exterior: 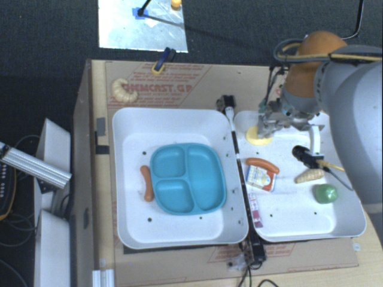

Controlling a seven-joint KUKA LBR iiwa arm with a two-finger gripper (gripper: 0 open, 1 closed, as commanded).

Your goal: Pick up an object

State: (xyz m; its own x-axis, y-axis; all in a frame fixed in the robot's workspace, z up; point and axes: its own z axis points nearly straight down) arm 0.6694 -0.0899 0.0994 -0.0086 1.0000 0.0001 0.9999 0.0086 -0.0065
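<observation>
My gripper point(267, 126) hangs low over the back left corner of the right bin point(347, 220), right above a flat yellow piece point(257, 139) and close to it or touching it. Nearer the front of that bin lie an orange sausage point(262, 165), a small red and white carton point(260, 178), a pale corn-like piece point(310, 175) and a green ball point(325, 194). The left bin point(128, 220) holds a blue sectioned plate point(187, 178) with a second sausage point(146, 183) beside its left edge.
A black clamp point(227, 105) sits at the back of the wall between the bins, and a small packet point(254, 211) lies along that wall near the front. Behind the left bin, a pale curled piece point(124, 89) and a blue and yellow tool point(163, 60) lie on the cardboard.
</observation>
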